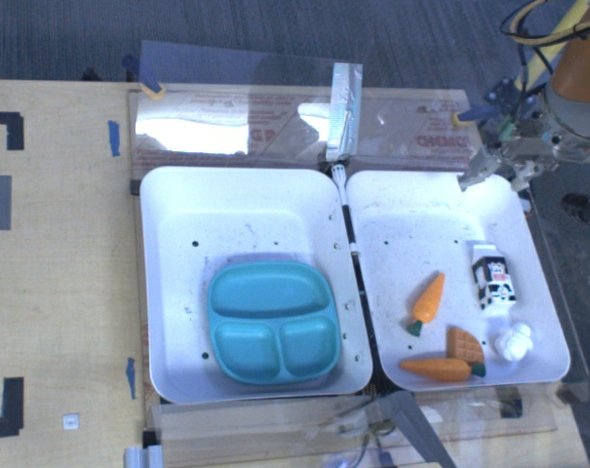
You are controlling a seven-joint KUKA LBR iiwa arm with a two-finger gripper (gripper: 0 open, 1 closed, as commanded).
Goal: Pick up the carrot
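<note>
Arm is parked at the far right corner of the right bin point(373, 213), mostly cut off by the frame edge. Orange band visible at the top right, yellow and black cables looped above it. Gripper point(509, 164) sits over the bin's back right rim, but it's a blur of grey metal and blue fittings from here, so whether it is open or closed I cannot tell. Nothing visibly held.

Two carrots in the right bin. Upright carrot point(428, 298) lies near the bin's middle, tilted, green stub at its lower end. Flat carrot point(437, 368) lies along the front wall, pointing roughly left-right. Both well apart from the gripper.

Just right of the flat carrot and touching or nearly touching it: a small brown waffle-like piece point(464, 343), with a bit of green at its lower right corner. Hard to tell what that green belongs to. Right of that, a white lumpy item point(515, 342), washed out against the bin. Behind it, a small white carton with black print point(493, 279); print unreadable.

Left bin point(168, 261) holds a teal divided tray point(272, 322), three compartments, seated toward the front.

Glare on the clear sheet behind both bins hides detail there.
</note>
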